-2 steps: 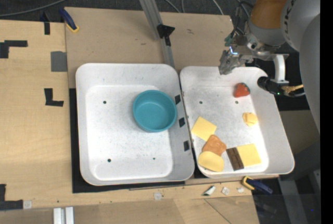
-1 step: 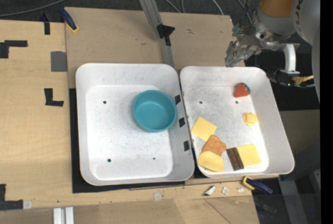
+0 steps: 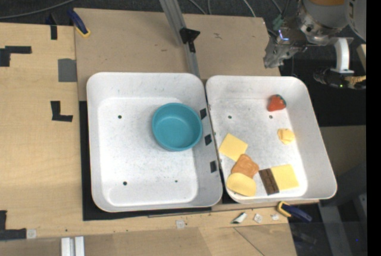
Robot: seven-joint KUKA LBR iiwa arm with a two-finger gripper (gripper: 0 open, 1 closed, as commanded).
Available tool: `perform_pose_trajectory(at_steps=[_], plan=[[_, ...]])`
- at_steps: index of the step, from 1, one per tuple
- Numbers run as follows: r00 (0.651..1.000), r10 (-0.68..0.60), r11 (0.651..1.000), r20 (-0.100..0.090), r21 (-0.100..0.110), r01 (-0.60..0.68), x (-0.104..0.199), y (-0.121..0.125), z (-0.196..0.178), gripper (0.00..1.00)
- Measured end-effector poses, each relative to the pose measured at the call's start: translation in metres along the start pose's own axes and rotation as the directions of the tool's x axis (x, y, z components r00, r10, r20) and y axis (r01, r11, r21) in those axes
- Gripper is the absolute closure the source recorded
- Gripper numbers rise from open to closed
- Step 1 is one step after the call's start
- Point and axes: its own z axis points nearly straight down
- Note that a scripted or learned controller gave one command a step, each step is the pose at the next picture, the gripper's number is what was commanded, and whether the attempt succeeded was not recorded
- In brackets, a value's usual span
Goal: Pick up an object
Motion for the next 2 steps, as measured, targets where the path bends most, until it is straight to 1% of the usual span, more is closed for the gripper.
perform_pose_trajectory(at_steps=[1,2], plan=[[1.0,-0.004,1.0,-0.002,0.006,0.004,0.058,-0.004,0.02,1.0],[1.0,-0.003,1.0,-0.002,0.005,0.003,0.107,-0.009,0.021,1.0]])
